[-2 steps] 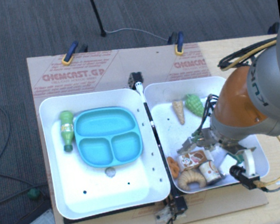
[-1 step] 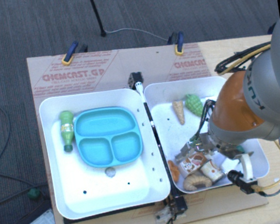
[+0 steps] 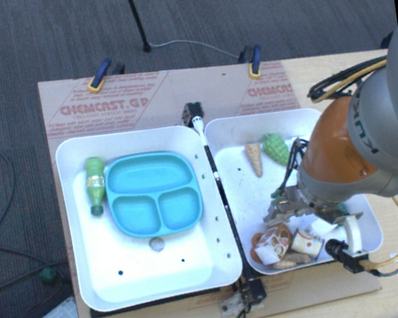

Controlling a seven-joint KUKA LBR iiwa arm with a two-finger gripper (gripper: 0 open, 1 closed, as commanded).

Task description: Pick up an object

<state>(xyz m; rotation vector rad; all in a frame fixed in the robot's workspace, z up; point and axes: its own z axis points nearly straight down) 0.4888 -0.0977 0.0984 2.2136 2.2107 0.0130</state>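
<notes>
My gripper (image 3: 280, 215) hangs low in the right bin (image 3: 236, 186), just above a heap of small items at the bin's front. The heap holds a brown-and-white piece (image 3: 271, 242), a tan block (image 3: 297, 257) and a white-and-orange piece (image 3: 309, 243). Farther back lie a tan cone (image 3: 256, 158) and a green ridged object (image 3: 276, 148), both apart from the gripper. The arm's orange band (image 3: 331, 149) and grey wrist hide the bin's right side.
The left bin (image 3: 89, 267) holds a blue three-part tray (image 3: 152, 192), a green bottle (image 3: 97, 184) along its left and a small grey disc (image 3: 156, 244). A black-and-white bar (image 3: 212, 167) runs between the bins. Cables trail at the front right.
</notes>
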